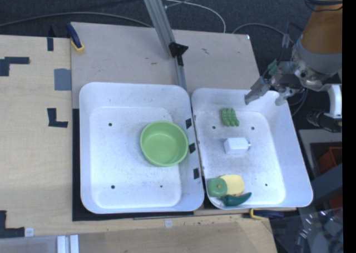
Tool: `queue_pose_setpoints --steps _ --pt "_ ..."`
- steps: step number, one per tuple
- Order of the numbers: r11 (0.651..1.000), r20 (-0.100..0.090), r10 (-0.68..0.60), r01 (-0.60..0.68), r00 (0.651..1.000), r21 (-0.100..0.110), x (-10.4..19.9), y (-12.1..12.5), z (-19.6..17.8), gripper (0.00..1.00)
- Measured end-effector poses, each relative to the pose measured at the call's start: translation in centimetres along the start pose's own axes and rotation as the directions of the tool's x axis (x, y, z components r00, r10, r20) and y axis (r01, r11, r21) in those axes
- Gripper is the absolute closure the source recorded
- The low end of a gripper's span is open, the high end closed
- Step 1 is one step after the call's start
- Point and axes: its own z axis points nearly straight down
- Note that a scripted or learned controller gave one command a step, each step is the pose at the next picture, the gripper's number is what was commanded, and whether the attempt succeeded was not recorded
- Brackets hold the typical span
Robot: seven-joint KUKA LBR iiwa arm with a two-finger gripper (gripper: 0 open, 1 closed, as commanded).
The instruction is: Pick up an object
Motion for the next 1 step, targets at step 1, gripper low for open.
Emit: queue_pose_setpoints --steps 1 --pt "1.000 0.000 0.000 0.000 1.000 0.000 0.00 0.00 0.00 0.00"
